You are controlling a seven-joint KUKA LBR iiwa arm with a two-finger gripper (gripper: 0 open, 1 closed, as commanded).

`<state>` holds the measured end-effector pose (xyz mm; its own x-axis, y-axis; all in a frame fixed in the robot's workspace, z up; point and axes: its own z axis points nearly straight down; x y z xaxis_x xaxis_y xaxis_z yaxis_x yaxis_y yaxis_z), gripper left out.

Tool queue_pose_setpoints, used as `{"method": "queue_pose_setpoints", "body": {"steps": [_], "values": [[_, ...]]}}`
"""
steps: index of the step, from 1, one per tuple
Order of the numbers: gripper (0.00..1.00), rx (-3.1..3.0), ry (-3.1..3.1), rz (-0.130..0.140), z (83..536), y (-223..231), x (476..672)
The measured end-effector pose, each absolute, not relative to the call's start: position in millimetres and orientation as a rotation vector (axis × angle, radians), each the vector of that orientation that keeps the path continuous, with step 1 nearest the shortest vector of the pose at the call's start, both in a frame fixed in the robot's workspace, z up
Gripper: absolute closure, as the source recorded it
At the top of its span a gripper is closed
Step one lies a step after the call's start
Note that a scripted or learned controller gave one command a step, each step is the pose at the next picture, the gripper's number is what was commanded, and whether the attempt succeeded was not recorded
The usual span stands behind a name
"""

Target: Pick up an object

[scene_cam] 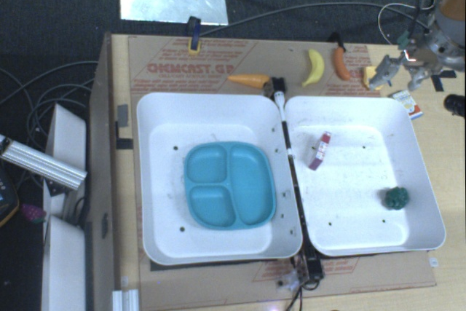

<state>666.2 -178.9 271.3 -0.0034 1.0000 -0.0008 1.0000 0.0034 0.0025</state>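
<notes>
Two white bins are seen side by side on the desk [218, 62]. The right bin [422, 186] is taken as landmark.

Inside the right bin, toward its upper left part, a small red-and-white tube [320, 151] is lying slightly tilted. Near the bin's right wall, lower down, a dark green lumpy object [396, 198] is resting on the floor of the bin, well apart from the tube.

The gripper [408, 69] is seen just beyond the right bin's upper right corner, above the desk and outside the bin. Nothing is seen between its fingers; whether they are spread or pressed together cannot be told.

Beyond the right bin's upper edge, a banana [314, 68] and an orange-red sausage-like item [341, 63] are lying on the desk, with a carrot [249, 81] further left.

Left of the right bin, touching it, the left bin [160, 127] is holding a blue divided plate [229, 183].
</notes>
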Motion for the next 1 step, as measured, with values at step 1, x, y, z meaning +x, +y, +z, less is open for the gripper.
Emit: {"method": "queue_pose_setpoints", "body": {"steps": [1], "values": [[0.00, 2.216, 2.230, -0.001, 176.3, -145.2, 664.2]]}}
